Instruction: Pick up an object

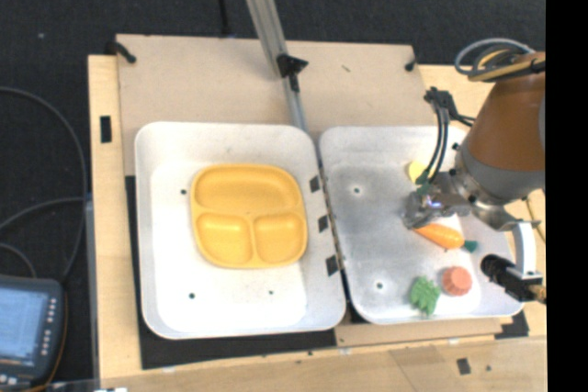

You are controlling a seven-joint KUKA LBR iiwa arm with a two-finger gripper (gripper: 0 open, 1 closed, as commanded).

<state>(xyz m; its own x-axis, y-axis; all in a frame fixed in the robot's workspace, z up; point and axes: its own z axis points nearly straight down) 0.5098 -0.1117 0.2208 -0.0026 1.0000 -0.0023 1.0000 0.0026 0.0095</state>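
Observation:
My gripper (423,211) is low in the right bin (367,197), right next to the left end of an orange carrot-shaped toy (441,236). A small yellow piece (416,170) lies just behind the gripper. Toward the bin's front edge sit a green leafy toy (424,294) and a red-orange round toy (457,281). A tiny teal piece (470,245) lies right of the carrot. I see nothing between the fingers.
The left bin (165,225) holds a yellow divided plate (248,214). A slanted aluminium post (262,5) rises from the bench behind the bins. The grey and orange arm (505,133) covers the right bin's far right side.

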